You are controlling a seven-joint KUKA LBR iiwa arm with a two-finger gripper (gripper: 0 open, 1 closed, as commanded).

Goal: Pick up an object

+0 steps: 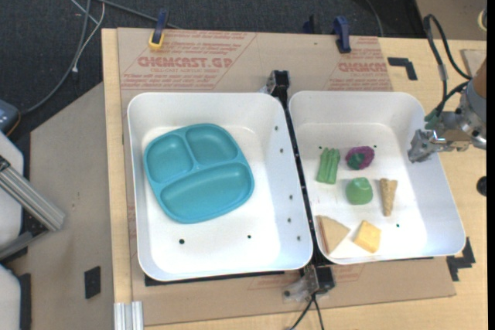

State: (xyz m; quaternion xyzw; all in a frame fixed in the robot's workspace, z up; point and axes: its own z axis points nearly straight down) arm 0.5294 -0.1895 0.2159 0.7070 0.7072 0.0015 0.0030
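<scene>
The right bin (433, 201) holds several small toy foods. A green ribbed piece (328, 165) lies beside a purple piece (359, 158). Below them sit a round green piece (358, 191) and a tan cone (387, 195). A tan wedge (332, 233) and a yellow block (367, 236) lie near the front wall. My gripper (423, 144) hangs over the right side of this bin, near its right wall. It is to the right of the purple piece and apart from every object. Nothing shows in its grasp.
The left bin (147, 243) carries a teal divided plate (199, 172). A black divider clamp (278, 81) sits between the bins at the back. Two blue clamps (160, 25) (341, 32) grip the board's far edge. Cables trail at the back left and right.
</scene>
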